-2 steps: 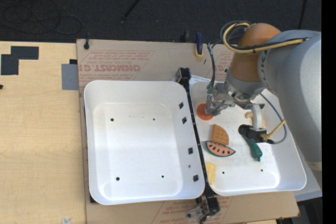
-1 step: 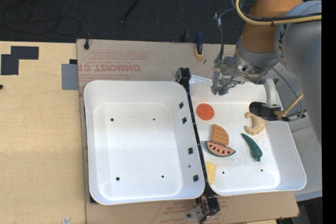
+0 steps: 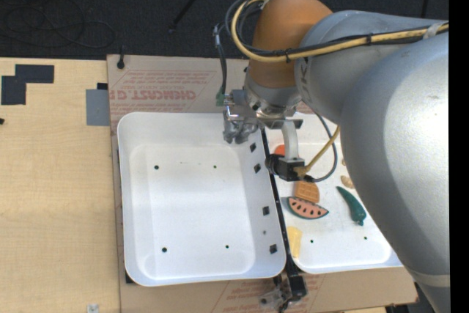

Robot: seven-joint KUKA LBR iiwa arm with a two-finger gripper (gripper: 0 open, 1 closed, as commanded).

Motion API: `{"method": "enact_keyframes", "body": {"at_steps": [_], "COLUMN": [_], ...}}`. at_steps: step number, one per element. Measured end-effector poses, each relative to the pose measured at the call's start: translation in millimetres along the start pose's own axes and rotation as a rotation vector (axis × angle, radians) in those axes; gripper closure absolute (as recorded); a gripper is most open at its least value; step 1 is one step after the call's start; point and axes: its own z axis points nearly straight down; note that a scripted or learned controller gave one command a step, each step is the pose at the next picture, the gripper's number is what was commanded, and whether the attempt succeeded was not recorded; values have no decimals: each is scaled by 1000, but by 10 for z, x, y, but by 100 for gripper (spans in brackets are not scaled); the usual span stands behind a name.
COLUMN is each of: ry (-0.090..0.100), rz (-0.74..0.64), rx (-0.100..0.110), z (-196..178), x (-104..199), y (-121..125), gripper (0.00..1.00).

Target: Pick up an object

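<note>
My gripper [image 3: 237, 130] hangs below the orange wrist band, over the far right corner of the left bin [image 3: 139, 157], close to the divider between the bins. Nothing shows in its grasp. In the right bin [image 3: 366, 249] lie a watermelon slice [image 3: 308, 209], a tan wedge [image 3: 308, 191] just behind it, a green pepper [image 3: 352, 205] to the right, a pale yellow piece [image 3: 294, 240] near the front left wall, and a small red-orange object [image 3: 279, 150] further back. The arm hides the bin's right and far parts.
The grey arm [image 3: 396, 128] covers the right side of the view. A black part with a yellow cable [image 3: 289, 171] hangs over the right bin's left edge. Black clips [image 3: 265, 210] line the divider. Cardboard [image 3: 157, 91] lies under the bins.
</note>
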Motion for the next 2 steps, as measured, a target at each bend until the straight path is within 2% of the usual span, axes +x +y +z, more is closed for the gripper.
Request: {"method": "enact_keyframes", "body": {"at_steps": [1, 2], "ry": [-5, -3], "rz": [10, 7], "rx": [-4, -7], "z": [-303, -758], "x": [171, 913], "y": [16, 23], "gripper": [100, 100]}}
